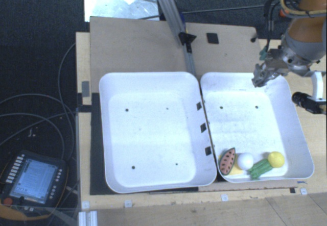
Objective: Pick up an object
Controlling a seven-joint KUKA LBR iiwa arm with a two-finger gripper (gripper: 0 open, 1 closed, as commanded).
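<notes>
The arm (306,21) comes in from 3 o'clock, grey with an orange band above the wrist, and ends in the hand (259,78), which hangs over the far rim of the right bin (255,123), at about 1 o'clock from the middle of that bin. The hand is small and dark against the white wall, and I cannot tell whether it is apart or together; nothing visible sits in it.

The 2 shallow white bins lie side by side on the tan surface (138,46). The left bin (150,128) touches the right bin along a shared edge marked by 3 small black clips.

The things to pick lie bunched in the right bin at its near edge, around 6 o'clock from its middle and well apart from the hand. From 9 o'clock to 3 o'clock across the cluster: a watermelon slice (227,160), red with a green rind, standing tilted against the bin's near-left corner; a white ball (245,160) just beside it; a green toy (260,168), possibly a vegetable, lying at a slant; and a yellow ball (276,159) touching the green toy's far end. A pale yellow piece (235,171) shows under the slice and the white ball.

At 8 o'clock, off the surface, a control pendant (33,178) with a lit screen lies on the dark floor among cables.
</notes>
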